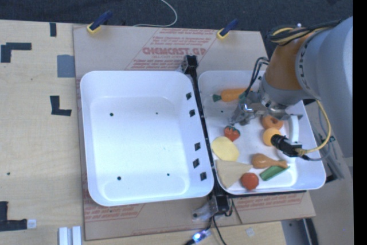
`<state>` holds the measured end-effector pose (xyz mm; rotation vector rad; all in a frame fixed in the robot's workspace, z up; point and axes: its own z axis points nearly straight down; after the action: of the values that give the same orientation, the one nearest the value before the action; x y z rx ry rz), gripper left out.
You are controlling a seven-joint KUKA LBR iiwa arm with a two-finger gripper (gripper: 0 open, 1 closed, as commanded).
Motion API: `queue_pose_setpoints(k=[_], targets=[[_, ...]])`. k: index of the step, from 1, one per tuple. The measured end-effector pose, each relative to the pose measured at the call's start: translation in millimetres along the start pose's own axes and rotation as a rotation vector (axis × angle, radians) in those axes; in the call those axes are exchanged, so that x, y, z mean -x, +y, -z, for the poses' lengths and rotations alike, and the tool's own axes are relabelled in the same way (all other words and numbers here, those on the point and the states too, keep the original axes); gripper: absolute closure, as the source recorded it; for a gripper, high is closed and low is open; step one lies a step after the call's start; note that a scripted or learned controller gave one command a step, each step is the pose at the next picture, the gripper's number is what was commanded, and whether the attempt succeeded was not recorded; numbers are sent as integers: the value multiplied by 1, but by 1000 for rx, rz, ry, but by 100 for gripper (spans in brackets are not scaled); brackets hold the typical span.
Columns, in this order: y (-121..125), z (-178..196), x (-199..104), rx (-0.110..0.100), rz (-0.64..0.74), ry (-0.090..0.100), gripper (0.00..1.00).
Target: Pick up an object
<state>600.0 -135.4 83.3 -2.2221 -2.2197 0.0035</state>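
Note:
The right bin (307, 183) holds several toy foods. An orange carrot (232, 94) lies at its back left, and a small red strawberry (231, 133) sits below it. A yellow lemon (226, 148) and a beige wedge (231, 172) lie toward the front left. A red tomato (249, 181), a green piece (274, 172) and a tan pear shape (264, 160) are at the front. Two orange fruits (270, 136) lie on the right. My gripper (242, 115) hangs low in this bin, between the carrot and the strawberry, just above the strawberry.
The left bin (92, 123) stands beside the right one, with a black divider (196, 117) between them. The grey arm with its orange band (287, 66) covers the right bin's back right corner. A black and yellow cable (312, 149) loops along its right wall.

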Motion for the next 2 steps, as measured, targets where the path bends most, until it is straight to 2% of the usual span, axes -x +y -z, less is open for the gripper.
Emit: queue_pose_setpoints(k=[1, 2], targets=[[72, 44, -19, 10, 6, 0, 100], [66, 50, -44, 0, 4, 1, 100]])
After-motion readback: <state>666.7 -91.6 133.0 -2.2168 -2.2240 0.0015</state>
